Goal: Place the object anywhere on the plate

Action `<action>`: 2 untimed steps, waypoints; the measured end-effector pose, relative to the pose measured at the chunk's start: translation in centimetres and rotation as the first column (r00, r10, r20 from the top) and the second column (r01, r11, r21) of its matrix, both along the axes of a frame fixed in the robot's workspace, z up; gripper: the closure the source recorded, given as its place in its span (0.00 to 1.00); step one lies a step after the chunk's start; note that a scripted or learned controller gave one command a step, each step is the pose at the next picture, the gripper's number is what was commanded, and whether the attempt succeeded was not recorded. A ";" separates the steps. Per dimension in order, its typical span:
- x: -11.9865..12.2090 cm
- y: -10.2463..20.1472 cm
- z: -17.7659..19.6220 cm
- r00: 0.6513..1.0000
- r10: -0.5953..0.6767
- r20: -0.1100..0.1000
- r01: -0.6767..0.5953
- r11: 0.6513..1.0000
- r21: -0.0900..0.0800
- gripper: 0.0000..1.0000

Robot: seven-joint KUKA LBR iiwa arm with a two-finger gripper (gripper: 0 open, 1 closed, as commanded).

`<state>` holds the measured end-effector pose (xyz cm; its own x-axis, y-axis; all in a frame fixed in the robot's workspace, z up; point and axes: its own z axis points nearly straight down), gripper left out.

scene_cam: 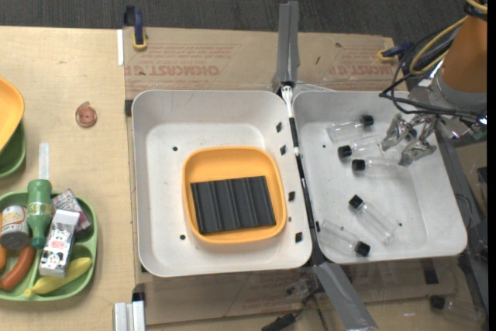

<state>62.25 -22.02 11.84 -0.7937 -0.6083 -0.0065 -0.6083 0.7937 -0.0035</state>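
An orange plate [232, 160] lies in the left white bin [155, 190], with a dark ribbed rectangular block [233, 204] on its middle. In the right bin [434, 236] lie several clear plastic vials with black caps: one [349, 128] near the back, one [370, 215] toward the front, another [345, 238] at the front left. My gripper [408, 143] hangs over the back right part of the right bin, fingers pointing down, close to a vial [372, 163]. I see nothing clearly held between the fingers.
A green tray [81, 271] with toy food and a bottle sits at the far left on the wooden bench, beside an orange bowl [8, 116]. A metal divider post [287, 35] stands between the bins at the back. Cables [418, 58] trail from the arm.
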 end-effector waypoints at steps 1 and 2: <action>1.2 -0.1 12.8 0.987 0.160 -0.001 -0.160 0.987 0.000 1.00; 3.8 -0.1 15.3 0.896 0.445 0.000 -0.445 0.896 -0.001 1.00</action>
<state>66.03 -22.10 27.17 -0.4404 -0.8978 -0.0059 -0.8978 0.4404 -0.0047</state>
